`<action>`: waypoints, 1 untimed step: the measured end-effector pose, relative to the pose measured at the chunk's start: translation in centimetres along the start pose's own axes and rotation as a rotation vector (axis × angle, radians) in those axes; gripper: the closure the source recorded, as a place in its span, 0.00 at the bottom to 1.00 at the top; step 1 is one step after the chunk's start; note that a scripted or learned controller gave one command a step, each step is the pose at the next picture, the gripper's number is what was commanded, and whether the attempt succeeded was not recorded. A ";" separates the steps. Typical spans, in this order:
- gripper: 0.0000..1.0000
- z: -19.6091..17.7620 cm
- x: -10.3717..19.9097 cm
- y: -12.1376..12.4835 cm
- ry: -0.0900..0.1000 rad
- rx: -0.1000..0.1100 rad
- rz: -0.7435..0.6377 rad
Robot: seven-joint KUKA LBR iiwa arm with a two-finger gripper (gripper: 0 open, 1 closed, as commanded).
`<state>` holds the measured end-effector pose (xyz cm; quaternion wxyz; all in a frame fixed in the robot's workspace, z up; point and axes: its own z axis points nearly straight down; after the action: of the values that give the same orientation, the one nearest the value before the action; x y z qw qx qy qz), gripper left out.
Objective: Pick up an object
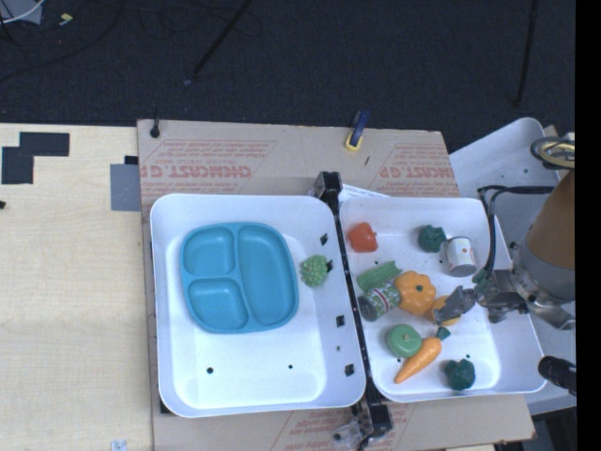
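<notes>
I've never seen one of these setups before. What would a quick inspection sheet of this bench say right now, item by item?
Surface: two white bins side by side on cardboard, left bin and right bin.
Job's things: right bin holds a carrot, orange pepper, red piece, silver can, green disc, striped can and dark green pieces.
Clutter: left bin holds a blue divided plate and a broccoli floret beside it.
End effector: the end effector sits low in the right bin beside the orange pepper; a grip cannot be judged.
Cables: black cables cross the dark floor.
Surroundings: yellow clamp on the cardboard's far edge.
</notes>
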<state>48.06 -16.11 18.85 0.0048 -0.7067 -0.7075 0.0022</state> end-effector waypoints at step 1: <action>0.00 5.3 -0.8 -0.6 0.000 -0.001 0.001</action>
<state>47.41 -16.84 13.50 0.0042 -0.7071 -0.7071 0.0019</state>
